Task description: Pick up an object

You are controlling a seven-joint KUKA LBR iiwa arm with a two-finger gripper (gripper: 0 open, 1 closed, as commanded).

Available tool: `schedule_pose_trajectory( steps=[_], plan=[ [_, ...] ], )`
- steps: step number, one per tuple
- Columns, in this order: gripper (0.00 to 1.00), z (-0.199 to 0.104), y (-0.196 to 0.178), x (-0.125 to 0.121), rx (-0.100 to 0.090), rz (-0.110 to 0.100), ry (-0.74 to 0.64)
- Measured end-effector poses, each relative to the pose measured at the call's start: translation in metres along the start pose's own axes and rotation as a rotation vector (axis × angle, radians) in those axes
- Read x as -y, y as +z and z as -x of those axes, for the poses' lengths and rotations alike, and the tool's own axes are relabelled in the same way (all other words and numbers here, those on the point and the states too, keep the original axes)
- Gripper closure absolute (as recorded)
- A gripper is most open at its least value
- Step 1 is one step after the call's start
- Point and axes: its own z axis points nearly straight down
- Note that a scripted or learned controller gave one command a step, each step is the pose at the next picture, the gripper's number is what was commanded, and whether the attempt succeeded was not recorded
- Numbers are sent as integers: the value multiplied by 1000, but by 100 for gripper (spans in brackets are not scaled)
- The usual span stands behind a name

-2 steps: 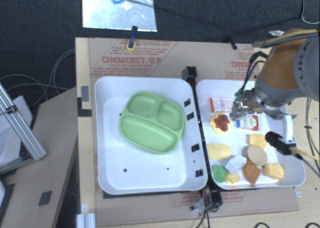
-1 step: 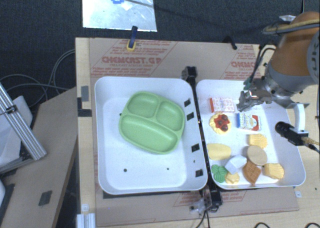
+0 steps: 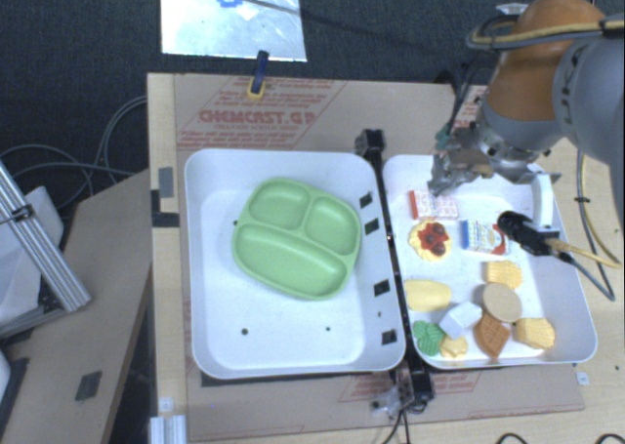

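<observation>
Poised with gripper point(image 3: 445, 179) just above red-and-white packet point(image 3: 433, 205), apparently not gripping it; impossible to tell whether spread or closed.

Two white bins are set side by side on a bench point(image 3: 293, 115). The left bin point(image 3: 210, 335) is occupied by a green plate point(image 3: 296, 237), divided into three compartments and laid flat near its middle. The right bin point(image 3: 576, 320) is crowded with toy foods. A red packet point(image 3: 433, 205) is placed at the far end, a yellow disc point(image 3: 430, 239) with red topping just before it, and a blue packet point(image 3: 480, 235) beside the disc. Nearer the front are found a yellow lump point(image 3: 428, 294), a tan cookie point(image 3: 503, 302), a white cube point(image 3: 459, 319), a green piece point(image 3: 428, 337), a waffle point(image 3: 491, 335) and a bun point(image 3: 533, 333). The arm point(image 3: 547, 71) is seen entering from the right, and the gripper point(image 3: 442, 181) is held low over the red packet; contact cannot be judged.
</observation>
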Motion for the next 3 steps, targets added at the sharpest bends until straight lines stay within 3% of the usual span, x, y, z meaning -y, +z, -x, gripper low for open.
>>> schedule_pose_trajectory(
  steps=[2,3],
  plan=[
    [100,-108,10,-34,0,-2,1],
    [100,-132,-6,-61,0,0,3]
  ],
)
